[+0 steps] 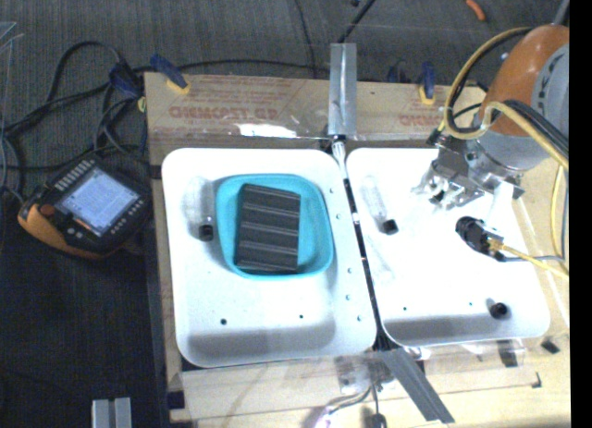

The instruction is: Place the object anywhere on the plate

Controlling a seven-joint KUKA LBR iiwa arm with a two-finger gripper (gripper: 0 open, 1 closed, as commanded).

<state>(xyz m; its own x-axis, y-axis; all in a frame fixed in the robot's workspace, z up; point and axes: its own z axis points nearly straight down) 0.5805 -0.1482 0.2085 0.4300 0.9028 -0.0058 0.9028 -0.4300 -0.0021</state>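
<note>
A blue plate (317,232) lies in the left bin (268,329). A dark grey ribbed block (268,227) rests flat on the plate's middle. My gripper (450,191) hangs over the far part of the right bin (444,297), well to the right of the plate and apart from the block. No object shows at the gripper's tips. A small clear tube with a black cap (379,211) lies on the right bin's floor, left of the gripper.
Another clear piece with a black end (198,212) lies in the left bin beside the plate's left edge. A small black thing (498,309) sits near the right bin's front right corner. A handheld pendant (92,202) lies off the bench at left.
</note>
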